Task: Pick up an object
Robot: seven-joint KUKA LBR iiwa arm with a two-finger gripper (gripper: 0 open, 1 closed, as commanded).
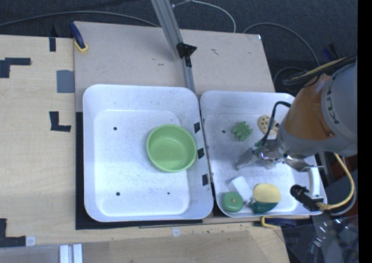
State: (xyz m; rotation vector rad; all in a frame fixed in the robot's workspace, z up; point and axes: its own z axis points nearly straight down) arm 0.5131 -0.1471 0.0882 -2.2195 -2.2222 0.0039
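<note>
My gripper (245, 160) hangs over the middle of the right bin (221, 110), its grey fingers spread apart and pointing left and down with nothing between them. A small green leafy toy (241, 131) lies a little up and left of the fingertips. Below the gripper, near the bin's front edge, sit a white block (239, 185), a green round toy with a red spot (232, 201) and a yellow lemon-like piece (267, 192). A tan cracker-like disc (264, 122) lies at the bin's back, partly behind the arm.
The left bin (104, 105) holds a green bowl (171, 148) near its right wall. A grey pole (165, 9) slants in from the top and ends at the divider between the bins. The arm's orange band (305, 117) covers the right bin's right side.
</note>
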